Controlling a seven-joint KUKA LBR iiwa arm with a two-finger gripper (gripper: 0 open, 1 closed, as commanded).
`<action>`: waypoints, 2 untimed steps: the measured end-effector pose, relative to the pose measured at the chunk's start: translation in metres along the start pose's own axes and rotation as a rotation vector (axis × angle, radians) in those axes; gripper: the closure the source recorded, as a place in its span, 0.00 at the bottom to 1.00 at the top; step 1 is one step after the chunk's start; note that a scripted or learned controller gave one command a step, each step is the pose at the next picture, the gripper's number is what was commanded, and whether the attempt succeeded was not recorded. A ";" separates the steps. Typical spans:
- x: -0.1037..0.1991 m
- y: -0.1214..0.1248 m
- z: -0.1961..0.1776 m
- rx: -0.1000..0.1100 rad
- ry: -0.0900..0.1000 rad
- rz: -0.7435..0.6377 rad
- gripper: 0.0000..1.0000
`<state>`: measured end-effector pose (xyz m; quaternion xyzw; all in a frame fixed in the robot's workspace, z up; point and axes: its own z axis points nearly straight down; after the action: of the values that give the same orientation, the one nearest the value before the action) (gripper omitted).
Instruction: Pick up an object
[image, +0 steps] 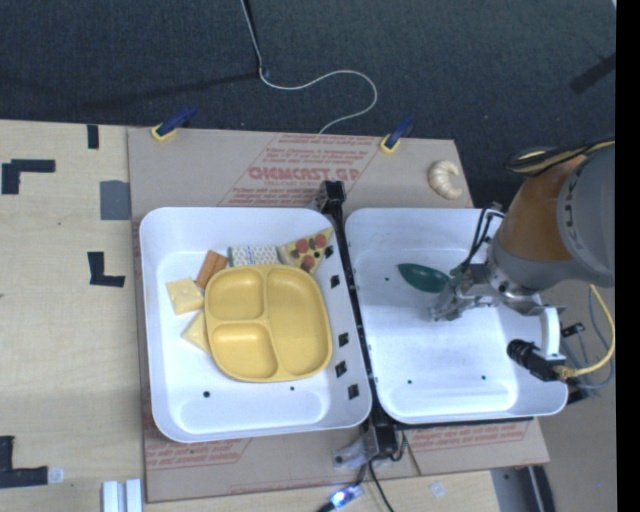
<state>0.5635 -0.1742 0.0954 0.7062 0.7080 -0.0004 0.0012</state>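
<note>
A dark green spoon-like object (424, 275) lies in the right bin (430, 380), near its upper middle. My gripper (447, 304) is low in the right bin, just to the right of and below the green object, seemingly touching its right end. The grey arm with its orange band (535, 215) comes in from the right. In the left bin (240, 410) sits a yellow divided plate (268, 322), with small tan and orange food pieces (197, 283) and a pizza-like piece (308, 249) around its upper edge.
A divider with black clips (345, 300) separates the two bins. A small beige object (447, 178) lies on the cardboard behind the right bin. A white cable (320, 85) loops across the dark floor at the top.
</note>
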 end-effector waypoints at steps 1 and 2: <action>0.002 -0.005 -0.043 0.001 0.003 0.002 1.00; 0.000 -0.005 -0.106 -0.002 0.001 0.001 1.00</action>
<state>0.5588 -0.1742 0.2009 0.7066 0.7076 0.0006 0.0014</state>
